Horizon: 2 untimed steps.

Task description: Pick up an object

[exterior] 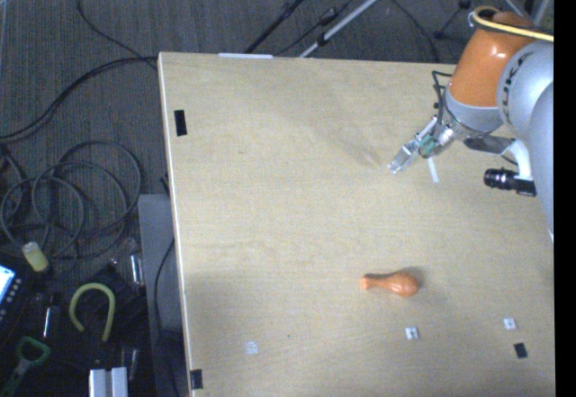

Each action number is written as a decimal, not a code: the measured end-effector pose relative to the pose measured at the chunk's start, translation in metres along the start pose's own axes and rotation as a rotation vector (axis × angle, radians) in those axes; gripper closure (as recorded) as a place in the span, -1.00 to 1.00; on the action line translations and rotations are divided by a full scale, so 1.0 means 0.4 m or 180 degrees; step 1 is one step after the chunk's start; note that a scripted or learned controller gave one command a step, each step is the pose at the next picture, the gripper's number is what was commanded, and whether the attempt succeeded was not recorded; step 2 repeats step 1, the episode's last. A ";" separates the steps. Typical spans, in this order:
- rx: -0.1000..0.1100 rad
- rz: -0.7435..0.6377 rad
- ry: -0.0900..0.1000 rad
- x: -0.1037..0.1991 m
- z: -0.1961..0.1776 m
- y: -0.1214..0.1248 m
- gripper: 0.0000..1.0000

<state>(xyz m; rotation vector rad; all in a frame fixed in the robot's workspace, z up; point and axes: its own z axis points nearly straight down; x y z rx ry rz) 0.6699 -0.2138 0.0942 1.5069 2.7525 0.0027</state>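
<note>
Orange object (392,284) (alone) on bench (270,206)

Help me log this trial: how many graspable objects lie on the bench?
1: an orange object lying low on the bench, right of centre, apart from the gripper above it.

Wide bare surface (270,170) across the left and middle, open to passage from above and from every side. Sole low obstacle on it: orange pear-shaped object (392,284) lying toward the near edge, free room all around it. Gripper (416,152) poised at the right, well apart from that object. Small flat markers (411,332) near the front edge, no hindrance.
</note>
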 end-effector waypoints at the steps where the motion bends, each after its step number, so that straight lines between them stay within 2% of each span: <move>1: 0.0003 -0.0074 0.0006 0.164 -0.199 0.059 1.00; 2: 0.0003 -0.0074 0.0006 0.164 -0.199 0.059 1.00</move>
